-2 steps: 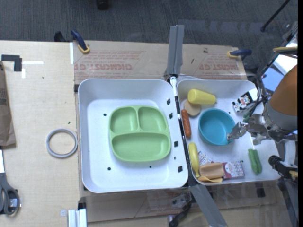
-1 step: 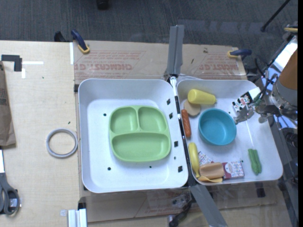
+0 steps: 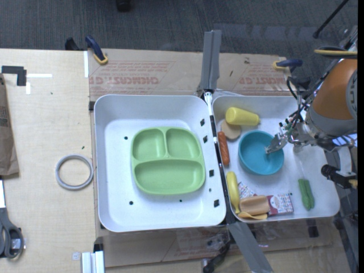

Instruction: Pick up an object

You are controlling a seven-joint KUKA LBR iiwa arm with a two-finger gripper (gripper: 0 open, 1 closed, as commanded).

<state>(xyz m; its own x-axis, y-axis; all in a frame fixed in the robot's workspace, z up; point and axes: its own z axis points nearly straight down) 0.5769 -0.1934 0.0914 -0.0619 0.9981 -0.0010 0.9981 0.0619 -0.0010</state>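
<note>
In the right bin (image 3: 318, 206) lie a blue bowl (image 3: 259, 154), a yellow cylinder-shaped toy (image 3: 242, 116), a tan round piece (image 3: 230, 130), an orange-red sausage (image 3: 223, 148), a banana (image 3: 232, 190), a sandwich-like toy (image 3: 254, 206), a small pink-and-white carton (image 3: 281, 203) and a green pickle (image 3: 306, 193). My gripper (image 3: 277, 144) hangs over the bowl's right rim, reaching in from the right. Nothing shows between its tips, which are too small to read.
The left bin (image 3: 108, 169) holds a green three-compartment plate (image 3: 168, 160). A grey divider bar (image 3: 210, 67) runs between the bins. On the bench at left lie a tape ring (image 3: 74, 171), a brown bag (image 3: 7, 135) and scissors (image 3: 10, 238). Blue clamps (image 3: 96, 49) grip the cardboard.
</note>
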